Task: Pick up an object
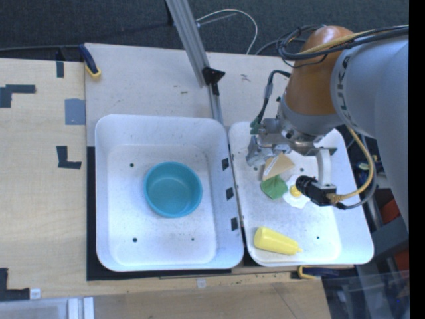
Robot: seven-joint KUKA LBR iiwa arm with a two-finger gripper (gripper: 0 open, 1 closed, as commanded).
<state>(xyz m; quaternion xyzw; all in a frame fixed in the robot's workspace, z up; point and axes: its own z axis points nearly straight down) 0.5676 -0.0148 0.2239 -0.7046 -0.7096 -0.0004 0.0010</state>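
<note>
The gripper (265, 153) hangs over the right bin (352, 241) — finger state unclear — just above a green piece (273, 188).

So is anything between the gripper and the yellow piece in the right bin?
Nothing visible. The gripper sits over the tan block and green piece near the right bin's far side; the yellow piece lies apart, with bare floor between.
</note>
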